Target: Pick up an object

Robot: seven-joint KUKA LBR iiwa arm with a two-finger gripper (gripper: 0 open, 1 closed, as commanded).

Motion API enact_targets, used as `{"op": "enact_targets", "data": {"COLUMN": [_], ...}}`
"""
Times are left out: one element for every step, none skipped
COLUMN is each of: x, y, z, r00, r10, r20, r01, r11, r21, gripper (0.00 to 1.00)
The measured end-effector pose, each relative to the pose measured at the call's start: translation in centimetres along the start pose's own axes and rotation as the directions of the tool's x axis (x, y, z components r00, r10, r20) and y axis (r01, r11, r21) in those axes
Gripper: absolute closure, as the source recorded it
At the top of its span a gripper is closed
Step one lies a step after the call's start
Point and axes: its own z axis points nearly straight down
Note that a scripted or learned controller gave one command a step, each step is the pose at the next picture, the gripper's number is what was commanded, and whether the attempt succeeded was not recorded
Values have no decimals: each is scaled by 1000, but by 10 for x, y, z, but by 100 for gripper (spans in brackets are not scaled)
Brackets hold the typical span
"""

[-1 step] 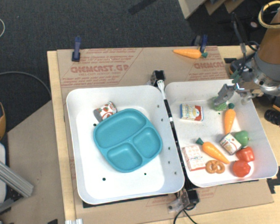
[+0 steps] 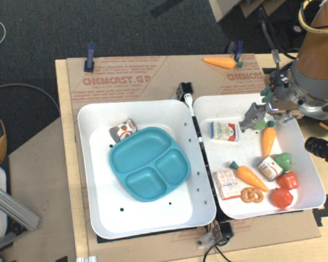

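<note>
1. Toys crowd the near end of the right bin (image 2: 317, 193): a tomato (image 2: 283, 198), a pretzel (image 2: 252, 195), a pink packet (image 2: 226, 184), a small can (image 2: 269, 168) and a carrot (image 2: 251, 178), nearly touching. A grab here could catch two or knock one aside.
2. Upright carrot (image 2: 269, 140) stands just below the gripper (image 2: 255, 117), the likeliest pick.
3. Fingers look spread and bare, so a closing miss could roll it away.
4. Small carton (image 2: 224, 131) lies just left.
5. Left bin (image 2: 94, 159) holds a blue tray (image 2: 149, 163).

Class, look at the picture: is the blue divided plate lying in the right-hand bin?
No, the blue divided plate lies in the left bin.
</note>
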Motion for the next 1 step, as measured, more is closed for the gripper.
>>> {"op": "enact_targets", "data": {"x": [-4], "y": [2], "z": [-7], "r00": [1000], "r10": [5], "r20": [3], "r01": [-5], "r11": [1000], "r21": [0], "gripper": [100]}}
